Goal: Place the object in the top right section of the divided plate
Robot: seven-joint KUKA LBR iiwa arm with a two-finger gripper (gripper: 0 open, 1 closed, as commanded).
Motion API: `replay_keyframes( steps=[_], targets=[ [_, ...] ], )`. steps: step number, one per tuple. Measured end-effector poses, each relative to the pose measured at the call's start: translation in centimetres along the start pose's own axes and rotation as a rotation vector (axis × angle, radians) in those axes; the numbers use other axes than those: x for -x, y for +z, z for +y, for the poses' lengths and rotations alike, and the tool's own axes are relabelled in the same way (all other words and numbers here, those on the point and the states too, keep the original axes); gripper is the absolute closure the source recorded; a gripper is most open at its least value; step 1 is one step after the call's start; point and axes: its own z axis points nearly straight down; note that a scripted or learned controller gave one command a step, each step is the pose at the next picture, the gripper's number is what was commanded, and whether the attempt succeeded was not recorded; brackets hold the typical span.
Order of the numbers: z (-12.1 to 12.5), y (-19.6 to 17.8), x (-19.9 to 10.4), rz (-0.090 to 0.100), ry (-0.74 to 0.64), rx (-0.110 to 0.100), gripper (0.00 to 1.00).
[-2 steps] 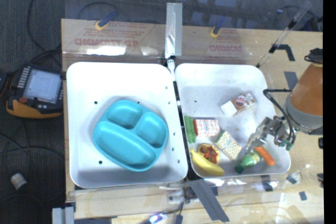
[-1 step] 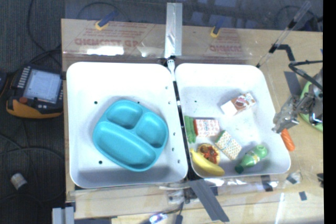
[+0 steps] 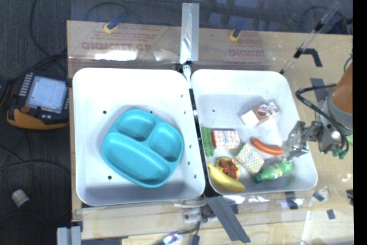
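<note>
Two bins: white, side by side on the table.
Tool: at the right bin's right wall; whether its fingers are spread, cannot tell.
Hot dog: just left of the tool, long axis pointing at it.
Green bottle: just below the tool.
Divided plate: blue, far left of the tool, in the left bin, bare white floor around it.

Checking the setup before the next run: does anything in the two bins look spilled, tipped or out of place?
Nothing looks spilled or damaged. The blue divided plate sits askew in the left bin, turned at an angle to its walls. The toy foods, such as the green bottle and banana, lie jumbled in the right bin.
</note>
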Motion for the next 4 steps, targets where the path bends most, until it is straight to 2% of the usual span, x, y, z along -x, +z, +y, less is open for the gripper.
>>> replay_keyframes(
  steps=[1, 2, 3, 4],
  targets=[
    [0.2, 7.5, 0.2, -0.009, -0.392, 0.001, 1.0],
    [0.8, -4.3, 2.6, -0.004, -0.595, 0.004, 1.0],
    [0.6, 3.6, 1.0, -0.003, -0.646, 0.006, 1.0],
    [1.1, -24.9, 3.9, -0.006, -0.752, 0.002, 1.0]
  ],
)
